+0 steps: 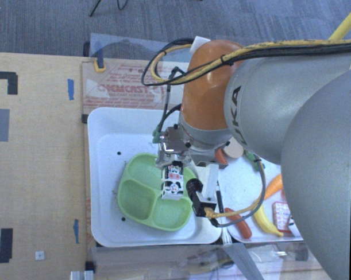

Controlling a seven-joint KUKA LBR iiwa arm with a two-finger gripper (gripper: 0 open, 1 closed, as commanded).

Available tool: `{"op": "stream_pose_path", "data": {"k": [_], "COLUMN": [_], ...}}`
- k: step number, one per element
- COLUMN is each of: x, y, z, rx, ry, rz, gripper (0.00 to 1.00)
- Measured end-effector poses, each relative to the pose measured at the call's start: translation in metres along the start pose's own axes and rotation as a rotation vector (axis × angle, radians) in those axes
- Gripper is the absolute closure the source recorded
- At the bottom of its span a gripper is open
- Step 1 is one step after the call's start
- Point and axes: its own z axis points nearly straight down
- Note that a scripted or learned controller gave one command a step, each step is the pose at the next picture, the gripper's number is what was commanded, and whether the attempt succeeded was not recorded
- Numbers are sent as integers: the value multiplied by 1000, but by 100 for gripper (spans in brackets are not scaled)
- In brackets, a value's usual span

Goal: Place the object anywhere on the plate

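Observation:
A light green divided plate (140, 199) lies in the left white bin (107, 134), toward its front. My gripper (173, 165) hangs over the plate's right side, under the orange wrist band. Its fingers are shut on the top of a small white carton with black cow patches (173, 186). The carton hangs upright over the plate's ridge between compartments. I cannot tell whether its bottom touches the plate.
The right bin (243, 179) holds a yellow banana (266, 221), an orange carrot (273, 186), a red sausage (239, 222) and a red-and-white packet (282, 215). The big grey arm covers most of that bin. A cardboard sheet (122, 91) lies behind the left bin.

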Motion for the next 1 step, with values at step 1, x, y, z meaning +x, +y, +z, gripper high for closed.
{"op": "stream_pose_path", "data": {"k": [1], "x": [0], "y": [0], "z": [0], "rx": [0], "ry": [0], "rz": [0], "gripper": [0]}}
